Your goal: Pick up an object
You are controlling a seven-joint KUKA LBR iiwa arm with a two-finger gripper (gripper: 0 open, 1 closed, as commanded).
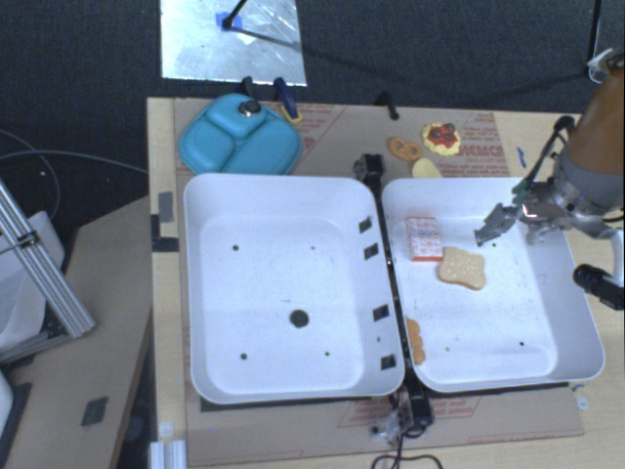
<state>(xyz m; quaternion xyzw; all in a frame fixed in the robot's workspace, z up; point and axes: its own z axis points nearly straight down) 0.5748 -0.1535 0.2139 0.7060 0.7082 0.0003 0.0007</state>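
Cardboard covers my bench (pixel 322 130), with dark carpet beyond it. Two white bins sit side by side. My gripper (pixel 500 221) hangs spread, holding nothing, over the right bin (pixel 547 360), beside the toast (pixel 461 268) and a small box (pixel 424 237). My arm is cut off at the frame's right.

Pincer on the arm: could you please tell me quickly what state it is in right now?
Pincer: cannot be told; it hangs over the right bin, above and right of the toast.

Grey arm (pixel 586 179) with an orange band above the wrist; dark metal end piece — thin black cables alongside
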